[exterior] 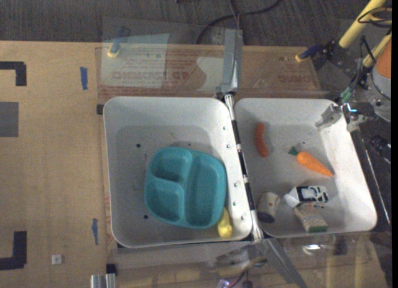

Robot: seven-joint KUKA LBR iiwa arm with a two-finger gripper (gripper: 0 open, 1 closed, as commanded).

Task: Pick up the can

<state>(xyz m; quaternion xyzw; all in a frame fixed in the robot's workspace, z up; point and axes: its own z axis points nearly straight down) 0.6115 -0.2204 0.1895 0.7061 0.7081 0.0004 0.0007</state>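
Observation:
The can [268,206] is small and beige, and it lies on its side near the front left corner of the right bin [348,156], open end toward the camera. My gripper [341,116] hangs over the right bin's back right corner, well away from the can and up and to its right. The grey arm with its orange band [384,63] comes in from the right edge. Nothing is visible in the gripper.
The right bin also holds a reddish sausage [262,139], an orange carrot [313,163], a black-and-white object [311,193] and a small carton [311,217] just right of the can. The left bin [124,125] holds a teal divided plate [185,187] and a yellow item [224,224].

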